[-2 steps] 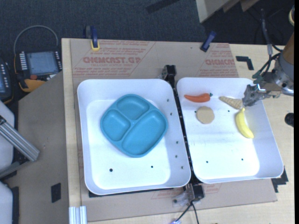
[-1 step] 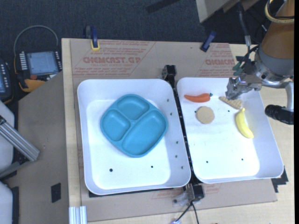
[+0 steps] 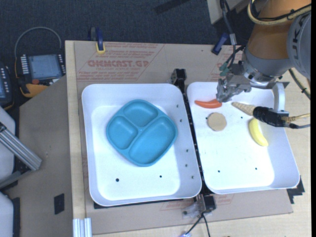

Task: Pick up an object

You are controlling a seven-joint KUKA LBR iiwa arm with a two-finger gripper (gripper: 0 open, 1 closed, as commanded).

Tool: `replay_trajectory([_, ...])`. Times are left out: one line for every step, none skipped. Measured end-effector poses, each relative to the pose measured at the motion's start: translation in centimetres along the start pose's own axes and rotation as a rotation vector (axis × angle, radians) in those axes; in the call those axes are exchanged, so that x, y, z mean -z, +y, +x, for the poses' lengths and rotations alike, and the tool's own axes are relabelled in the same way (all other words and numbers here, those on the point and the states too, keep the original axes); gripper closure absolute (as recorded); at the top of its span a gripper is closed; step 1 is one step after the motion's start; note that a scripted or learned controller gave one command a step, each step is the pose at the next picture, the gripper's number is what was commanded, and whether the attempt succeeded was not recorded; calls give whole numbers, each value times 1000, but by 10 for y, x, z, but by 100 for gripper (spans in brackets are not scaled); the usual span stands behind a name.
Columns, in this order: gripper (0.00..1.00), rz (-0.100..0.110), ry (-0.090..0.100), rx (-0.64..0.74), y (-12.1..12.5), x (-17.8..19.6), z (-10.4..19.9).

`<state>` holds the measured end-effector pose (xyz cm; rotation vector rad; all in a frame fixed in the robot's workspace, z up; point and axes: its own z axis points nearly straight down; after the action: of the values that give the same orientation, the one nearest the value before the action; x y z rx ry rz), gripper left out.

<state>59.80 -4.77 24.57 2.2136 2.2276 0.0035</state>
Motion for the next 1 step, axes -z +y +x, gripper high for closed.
replay_trajectory([100, -1, 0, 0, 21, -3, 54])
